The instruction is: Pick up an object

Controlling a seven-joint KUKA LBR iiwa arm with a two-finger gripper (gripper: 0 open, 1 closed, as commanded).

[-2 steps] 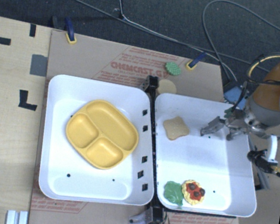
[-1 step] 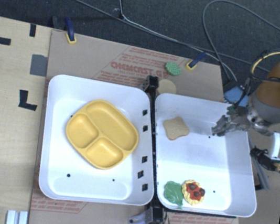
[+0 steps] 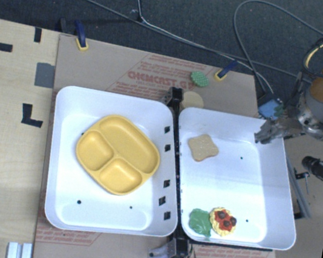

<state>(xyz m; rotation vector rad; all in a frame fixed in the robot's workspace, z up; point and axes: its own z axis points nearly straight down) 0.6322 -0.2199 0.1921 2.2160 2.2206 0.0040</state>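
From the overhead camera I find the gripper [image 3: 266, 135] at the right bin's [image 3: 273, 193] two o'clock rim; its finger state I cannot tell. The toast piece [image 3: 202, 147] lies at eleven o'clock, unobstructed; the toy pizza [image 3: 223, 221] with green leaf [image 3: 199, 221] at six. The left bin [image 3: 67, 140] holds a yellow divided tray [image 3: 118, 155].

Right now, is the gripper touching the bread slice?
Apart. The camera view shows the gripper at the right bin's far-right rim, bare white floor separating it from the bread slice.
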